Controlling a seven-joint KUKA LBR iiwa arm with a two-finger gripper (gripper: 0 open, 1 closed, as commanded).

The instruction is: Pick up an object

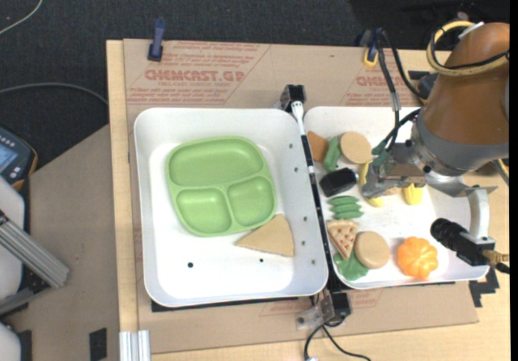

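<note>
From my seat the claw (387, 183) sits low in the right bin (453, 270), and I can't tell whether it is open, closed or gripping anything, since the arm (469, 108) hides much of it. My main worry is crowding: a yellow piece (413, 193) lies just beside the claw, part hidden under it, and a black piece (338, 181) lies just to its other side, so a close here could pinch two things at once or knock one away and come up with nothing. Green beans (346, 207) lie just in front of the claw and could get nudged on the way down. The round bun (354, 147) and the orange piece (317, 147) sit just behind it, close enough to be bumped on a lift. Further toward me from the claw are a waffle slice (342, 236), a tan disc (372, 249) and a pumpkin (416, 257), each apart enough to be cleaner picks, I judge. Well away from the claw, across the divider in the left bin (154, 189), lie a green tray (220, 185) and a tan wedge (269, 238). The yellow piece looks the likeliest target, being nearest the claw. Both bins rest on the table (202, 68).
</note>
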